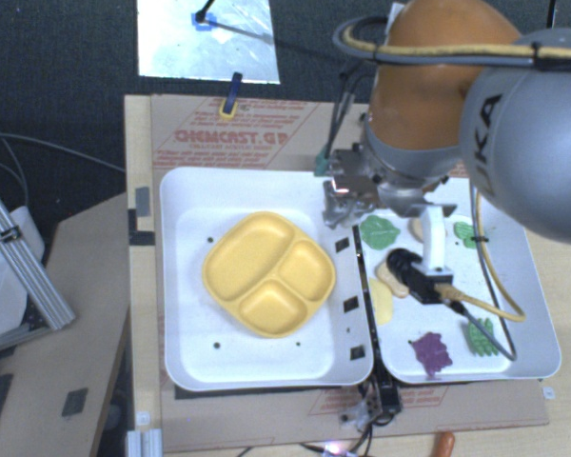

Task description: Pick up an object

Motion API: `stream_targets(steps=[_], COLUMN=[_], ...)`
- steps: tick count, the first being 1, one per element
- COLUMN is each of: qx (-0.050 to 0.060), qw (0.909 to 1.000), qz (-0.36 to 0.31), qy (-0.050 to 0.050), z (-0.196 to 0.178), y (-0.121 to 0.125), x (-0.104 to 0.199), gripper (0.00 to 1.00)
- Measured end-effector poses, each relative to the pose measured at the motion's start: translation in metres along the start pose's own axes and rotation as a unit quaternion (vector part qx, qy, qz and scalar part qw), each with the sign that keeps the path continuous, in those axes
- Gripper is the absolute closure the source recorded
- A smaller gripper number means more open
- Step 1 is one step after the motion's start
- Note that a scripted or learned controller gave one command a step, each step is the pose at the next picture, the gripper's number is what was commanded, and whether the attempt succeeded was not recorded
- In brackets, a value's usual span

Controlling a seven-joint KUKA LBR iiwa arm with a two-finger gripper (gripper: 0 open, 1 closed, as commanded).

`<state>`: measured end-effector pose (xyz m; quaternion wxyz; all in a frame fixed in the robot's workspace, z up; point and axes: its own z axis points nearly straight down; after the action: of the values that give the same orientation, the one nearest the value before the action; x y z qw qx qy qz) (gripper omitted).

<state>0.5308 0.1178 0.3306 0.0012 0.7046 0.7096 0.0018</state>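
A yellow divided plate (268, 272) lies in the left white bin (186, 350). In the right white bin (536, 348) there are a green leaf (379, 229), a purple cluster (432, 350), a green ridged piece (480, 335), a pale yellow piece (382, 303) and a tan flat piece (390, 272). My gripper (341, 201) hangs low over the far end of the divider between the two bins. It is just left of the green leaf, and I see nothing held in it.
The arm's orange and grey body covers the far part of the right bin. A small green piece (464, 231) lies near the right bin's far side. Cardboard (238, 136) lies under both bins, with a shiny sheet (207, 27) beyond it.
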Motion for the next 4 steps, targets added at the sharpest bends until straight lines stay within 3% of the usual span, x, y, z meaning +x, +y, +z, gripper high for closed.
stream_targets(steps=[1,2,3,4], qx=[-0.010,0.004,0.002,0.000], qw=[1.0000,1.0000,1.0000,1.0000], qz=[-0.001,-0.002,0.003,-0.001], qy=[0.002,0.000,0.000,0.000], z=[-0.165,-0.058,-0.035,-0.048], y=[0.077,0.089,0.115,0.115], x=[0.039,0.121,0.115,0.116], gripper=[1.00,1.00,1.00,1.00])
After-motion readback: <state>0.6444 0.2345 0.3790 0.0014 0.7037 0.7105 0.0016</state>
